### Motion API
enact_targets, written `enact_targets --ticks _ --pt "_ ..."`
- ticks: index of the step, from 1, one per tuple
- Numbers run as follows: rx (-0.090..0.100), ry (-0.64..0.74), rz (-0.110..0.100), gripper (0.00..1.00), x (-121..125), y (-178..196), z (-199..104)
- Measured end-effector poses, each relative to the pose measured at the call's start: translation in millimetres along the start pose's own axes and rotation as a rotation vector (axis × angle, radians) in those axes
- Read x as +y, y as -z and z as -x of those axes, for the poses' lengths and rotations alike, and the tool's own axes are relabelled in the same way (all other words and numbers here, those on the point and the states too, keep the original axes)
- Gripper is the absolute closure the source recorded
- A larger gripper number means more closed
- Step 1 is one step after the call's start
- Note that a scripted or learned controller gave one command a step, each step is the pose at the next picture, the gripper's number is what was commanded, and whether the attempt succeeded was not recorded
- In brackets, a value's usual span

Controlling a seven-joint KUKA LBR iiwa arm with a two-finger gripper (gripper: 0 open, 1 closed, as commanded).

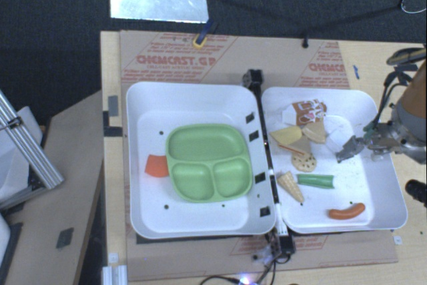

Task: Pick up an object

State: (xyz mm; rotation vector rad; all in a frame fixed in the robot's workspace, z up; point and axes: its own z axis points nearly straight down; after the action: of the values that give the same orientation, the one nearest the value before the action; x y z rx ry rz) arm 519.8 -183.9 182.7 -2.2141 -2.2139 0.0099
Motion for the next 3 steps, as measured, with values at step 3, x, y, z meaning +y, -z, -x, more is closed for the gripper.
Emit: enact_targets --ticks 3 --pt "-0.002 0.0 0.011 0.0 -2 -94 -9"
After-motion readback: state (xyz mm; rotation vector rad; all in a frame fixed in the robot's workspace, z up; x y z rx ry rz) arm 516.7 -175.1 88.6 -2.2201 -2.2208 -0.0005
